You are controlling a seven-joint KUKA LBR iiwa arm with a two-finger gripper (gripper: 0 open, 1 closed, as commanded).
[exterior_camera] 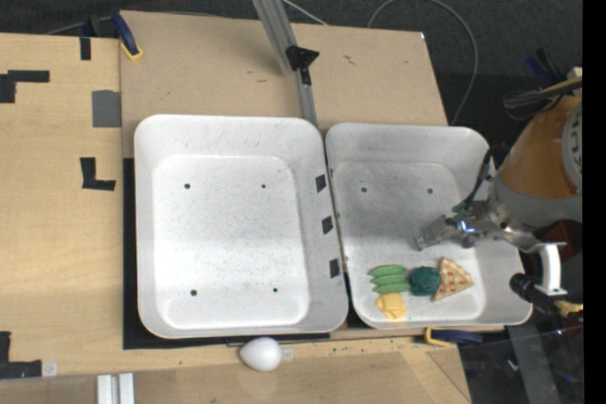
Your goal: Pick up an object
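Note:
Four toy foods lie in a cluster at the near edge of the right bin. A green pea pod sits above a yellow piece, with a dark green lump to their right. A pizza slice lies at the right end of the cluster. My gripper hangs low over the right bin, just behind the pizza slice and the dark green lump. It is open, with nothing between its fingers. The grey wrist and orange band reach in from the right.
The left bin stands beside the right one. A white egg-shaped object lies on the bench in front of the left bin. A grey metal post slants across the back, ending near the bins' shared rim.

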